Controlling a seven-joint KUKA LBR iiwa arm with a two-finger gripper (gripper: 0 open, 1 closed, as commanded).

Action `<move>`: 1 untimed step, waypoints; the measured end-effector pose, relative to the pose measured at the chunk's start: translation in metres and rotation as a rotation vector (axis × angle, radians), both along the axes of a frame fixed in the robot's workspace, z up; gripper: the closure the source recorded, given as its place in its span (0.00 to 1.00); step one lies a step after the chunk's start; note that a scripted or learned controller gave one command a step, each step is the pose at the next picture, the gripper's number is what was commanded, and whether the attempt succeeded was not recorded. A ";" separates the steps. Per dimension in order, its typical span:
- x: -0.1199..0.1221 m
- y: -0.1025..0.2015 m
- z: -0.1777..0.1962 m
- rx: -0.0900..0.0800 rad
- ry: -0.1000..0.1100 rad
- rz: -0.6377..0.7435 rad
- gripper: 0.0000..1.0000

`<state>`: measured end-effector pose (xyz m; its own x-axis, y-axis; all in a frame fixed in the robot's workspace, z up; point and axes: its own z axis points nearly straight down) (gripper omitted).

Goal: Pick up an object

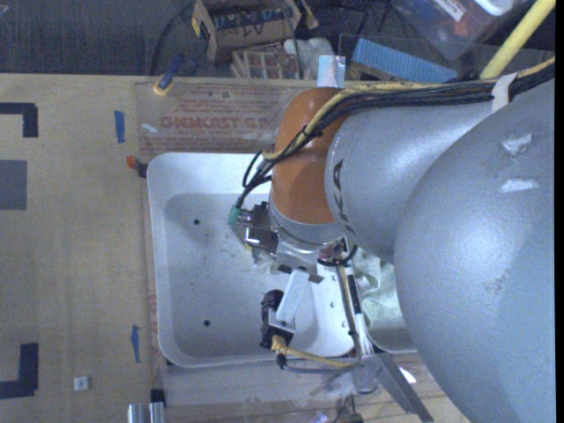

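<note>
My gripper point(253, 229) hangs low over the middle of the left white bin point(181, 263), under the orange band of the wrist point(304, 174). The wrist and its metal body cover most of it. A small green piece point(235, 216) shows at the gripper's left edge; I cannot tell whether it is a loose thing or part of the arm. A pale, crumpled thing point(381, 291) lies in the right bin, half hidden by the arm.
The left bin's floor has a few dark specks point(196, 223) and bare white room towards its left wall. The big grey arm point(458, 236) covers most of the right bin. A wooden bench point(70, 236) lies to the left, clutter beyond the far edge.
</note>
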<state>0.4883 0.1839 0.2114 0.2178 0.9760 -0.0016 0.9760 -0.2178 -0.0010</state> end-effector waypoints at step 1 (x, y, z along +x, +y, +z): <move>-0.006 0.027 -0.120 0.006 -0.010 0.391 1.00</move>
<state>0.4818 0.2110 0.0912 -0.1705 0.9853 0.0046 0.9853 0.1705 0.0086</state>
